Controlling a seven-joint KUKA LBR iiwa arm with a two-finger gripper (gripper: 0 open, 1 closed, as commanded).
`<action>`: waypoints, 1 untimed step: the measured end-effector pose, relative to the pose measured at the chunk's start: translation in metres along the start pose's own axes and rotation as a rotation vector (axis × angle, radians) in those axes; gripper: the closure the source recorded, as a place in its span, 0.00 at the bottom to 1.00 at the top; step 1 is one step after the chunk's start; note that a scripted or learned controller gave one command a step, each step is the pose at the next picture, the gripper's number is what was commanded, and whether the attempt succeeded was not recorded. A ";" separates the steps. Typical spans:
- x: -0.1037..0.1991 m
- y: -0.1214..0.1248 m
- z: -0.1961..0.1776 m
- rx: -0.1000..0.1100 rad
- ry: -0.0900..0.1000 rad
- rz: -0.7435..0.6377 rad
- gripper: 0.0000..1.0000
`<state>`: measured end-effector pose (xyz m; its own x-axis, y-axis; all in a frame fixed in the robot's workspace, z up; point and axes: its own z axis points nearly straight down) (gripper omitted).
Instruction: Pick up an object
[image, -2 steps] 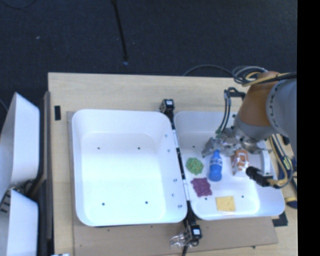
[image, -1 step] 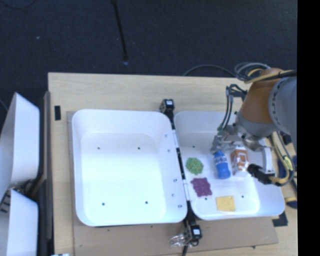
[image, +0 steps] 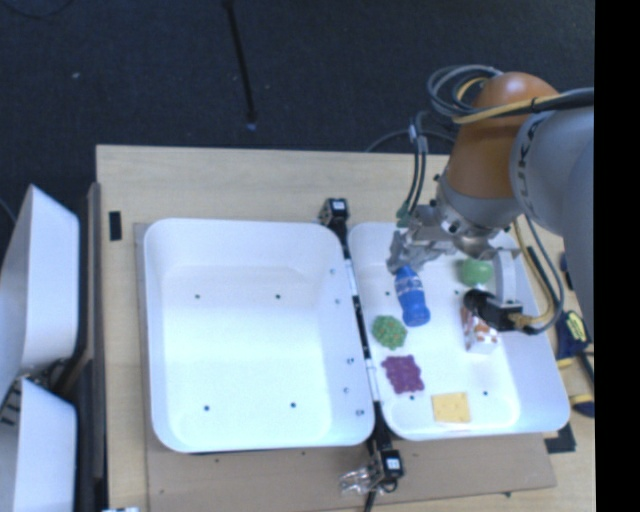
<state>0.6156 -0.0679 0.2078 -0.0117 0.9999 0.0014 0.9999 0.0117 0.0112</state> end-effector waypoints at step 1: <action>0.083 -0.017 0.007 0.011 0.002 0.001 1.00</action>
<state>0.5977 0.0149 0.2010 -0.0103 0.9999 0.0033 0.9999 0.0103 0.0003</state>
